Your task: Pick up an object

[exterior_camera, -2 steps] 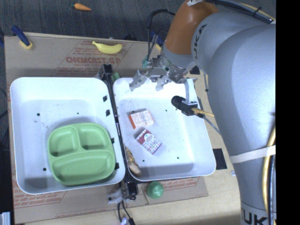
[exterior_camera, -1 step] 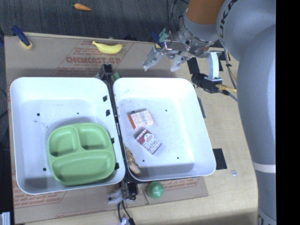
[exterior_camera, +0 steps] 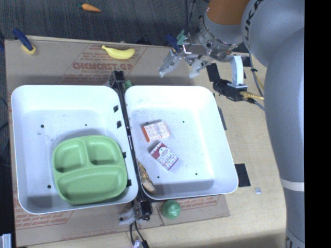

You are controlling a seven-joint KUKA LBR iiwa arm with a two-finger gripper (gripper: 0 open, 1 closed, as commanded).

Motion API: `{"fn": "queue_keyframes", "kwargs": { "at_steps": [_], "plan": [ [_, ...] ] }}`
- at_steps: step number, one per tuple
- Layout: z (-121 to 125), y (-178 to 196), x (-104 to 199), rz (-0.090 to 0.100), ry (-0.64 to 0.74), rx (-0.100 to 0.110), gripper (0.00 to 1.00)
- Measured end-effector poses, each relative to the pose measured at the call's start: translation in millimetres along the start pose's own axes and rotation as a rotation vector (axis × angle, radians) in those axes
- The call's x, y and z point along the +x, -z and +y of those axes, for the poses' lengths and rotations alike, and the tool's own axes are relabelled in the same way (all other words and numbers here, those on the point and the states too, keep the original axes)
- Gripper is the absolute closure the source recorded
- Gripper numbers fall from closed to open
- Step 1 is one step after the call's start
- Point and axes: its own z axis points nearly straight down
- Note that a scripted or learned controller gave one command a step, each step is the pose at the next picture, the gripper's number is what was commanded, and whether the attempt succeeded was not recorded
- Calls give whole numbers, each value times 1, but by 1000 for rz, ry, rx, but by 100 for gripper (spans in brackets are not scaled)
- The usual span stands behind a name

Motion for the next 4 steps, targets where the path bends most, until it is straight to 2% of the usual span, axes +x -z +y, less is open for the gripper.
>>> {"fn": "queue_keyframes", "kwargs": {
  "at_steps": [1,2,3,4],
  "plan": [
    [0,2,-10,0,-3,-1,0],
    [-4,-127,20,2,-2,7,0],
    [0,-23,12,0,-1,-2,0],
    [-23,-126,107,1,1,7,0]
  ]
}}
